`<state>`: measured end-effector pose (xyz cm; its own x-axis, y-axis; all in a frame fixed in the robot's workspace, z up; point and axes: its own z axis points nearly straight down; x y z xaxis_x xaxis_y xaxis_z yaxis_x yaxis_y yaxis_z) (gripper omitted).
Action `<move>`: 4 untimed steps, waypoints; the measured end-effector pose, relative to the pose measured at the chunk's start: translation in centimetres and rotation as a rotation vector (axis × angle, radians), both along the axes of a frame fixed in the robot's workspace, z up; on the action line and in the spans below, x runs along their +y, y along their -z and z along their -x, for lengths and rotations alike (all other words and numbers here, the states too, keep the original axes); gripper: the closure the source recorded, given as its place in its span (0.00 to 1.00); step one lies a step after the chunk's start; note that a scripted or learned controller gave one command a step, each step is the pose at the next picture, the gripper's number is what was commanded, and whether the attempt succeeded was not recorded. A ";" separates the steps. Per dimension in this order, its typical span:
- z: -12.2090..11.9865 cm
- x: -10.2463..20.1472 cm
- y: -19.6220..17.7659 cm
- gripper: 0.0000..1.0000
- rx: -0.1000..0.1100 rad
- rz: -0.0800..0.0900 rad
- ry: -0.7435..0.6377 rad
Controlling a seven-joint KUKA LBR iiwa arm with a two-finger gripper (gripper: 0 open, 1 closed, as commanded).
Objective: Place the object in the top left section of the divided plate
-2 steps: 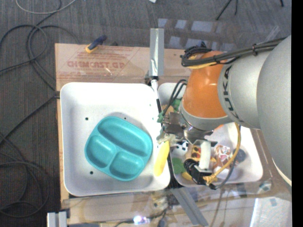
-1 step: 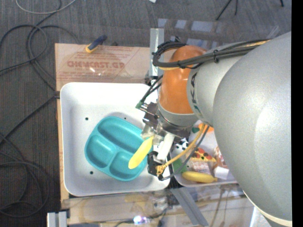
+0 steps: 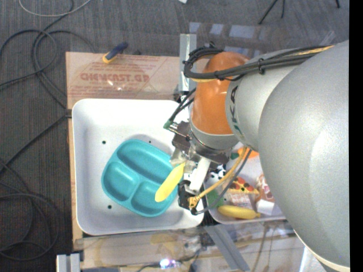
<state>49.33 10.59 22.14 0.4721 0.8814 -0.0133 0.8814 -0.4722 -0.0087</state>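
1. The teal divided plate (image 3: pixel 109 180) sits in the left bin (image 3: pixel 85 129), nearer that bin's bottom edge than its top.
2. The yellow object (image 3: pixel 168 184) slants across the plate's right rim, its upper end tucked under the hand (image 3: pixel 186 172).
3. I cannot tell whether the hand is clenched on it or has let go.
4. Judged progress: the object has reached the plate, but at the right side. It is not yet in the top left section, and a leftward shift and a clean release look to be what is left.
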 end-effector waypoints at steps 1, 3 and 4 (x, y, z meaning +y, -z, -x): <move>0.0 0.0 -0.6 1.00 0.007 0.004 -0.003; 1.1 2.0 1.9 1.00 -0.004 -0.010 -0.495; 0.9 -0.3 -3.2 1.00 -0.007 -0.011 -0.860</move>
<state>48.48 10.33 25.32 -0.3603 0.9328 -0.0018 0.9328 0.3603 -0.0031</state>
